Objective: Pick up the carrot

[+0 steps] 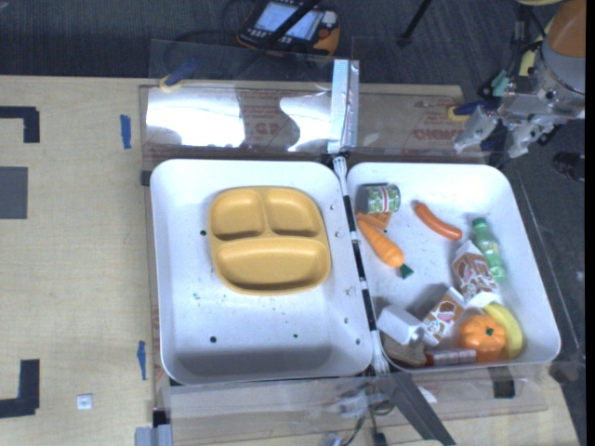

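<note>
— Starting at the near edge of the bench, what do we have in the right bin [521,249]?

— We see a cluster in its near corner: a small white box [398,324] by the divider, a printed packet [442,316] leaning next to it, a round orange fruit [483,334] with a yellow banana [508,326] touching its right side, and a dark red bar [453,357] lying along the near wall.

— And a little farther in?

— We find another printed pouch [471,275] near the right wall, with a green bottle [486,245] just beyond it. The carrot [382,240] lies on the left side of that bin, close to the divider, orange with a green tip pointing toward us and to the right. Nothing is touching it from above. Just behind it sits a green can [379,198], and to the right of that we see an orange-red sausage [436,219] lying at a slant.

— What about the left bin [177,277]?

— We see a yellow divided tray [270,239] in its middle, three compartments, nothing in them.

— Where is the arm?

— We spot the gripper [507,130] beyond the far right corner of the right bin, outside it and well apart from the carrot. Its fingers look spread apart and we see nothing between them. Farthest off, a handheld controller [286,24] rests on the floor.
</note>
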Robot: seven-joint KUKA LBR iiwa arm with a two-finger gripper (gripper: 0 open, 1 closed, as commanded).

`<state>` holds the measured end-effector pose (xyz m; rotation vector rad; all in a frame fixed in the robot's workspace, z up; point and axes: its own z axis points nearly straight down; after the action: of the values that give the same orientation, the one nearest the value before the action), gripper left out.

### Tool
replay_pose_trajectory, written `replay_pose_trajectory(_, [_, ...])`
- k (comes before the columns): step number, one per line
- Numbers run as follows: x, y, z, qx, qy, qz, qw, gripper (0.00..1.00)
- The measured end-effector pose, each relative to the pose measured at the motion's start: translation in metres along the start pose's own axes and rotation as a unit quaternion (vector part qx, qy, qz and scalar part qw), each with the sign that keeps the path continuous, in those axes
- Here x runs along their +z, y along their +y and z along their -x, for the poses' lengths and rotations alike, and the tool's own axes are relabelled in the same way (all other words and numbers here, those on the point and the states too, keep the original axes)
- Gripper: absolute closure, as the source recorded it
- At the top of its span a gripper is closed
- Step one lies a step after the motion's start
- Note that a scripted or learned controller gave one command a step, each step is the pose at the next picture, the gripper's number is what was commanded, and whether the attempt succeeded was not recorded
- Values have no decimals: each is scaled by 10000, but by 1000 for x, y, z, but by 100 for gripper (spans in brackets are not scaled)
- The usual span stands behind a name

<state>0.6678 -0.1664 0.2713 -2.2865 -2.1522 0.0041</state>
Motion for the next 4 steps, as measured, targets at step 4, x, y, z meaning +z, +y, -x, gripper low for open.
replay_pose_trajectory(4, [89,-88,-116,-1829,1,17,9831,0])
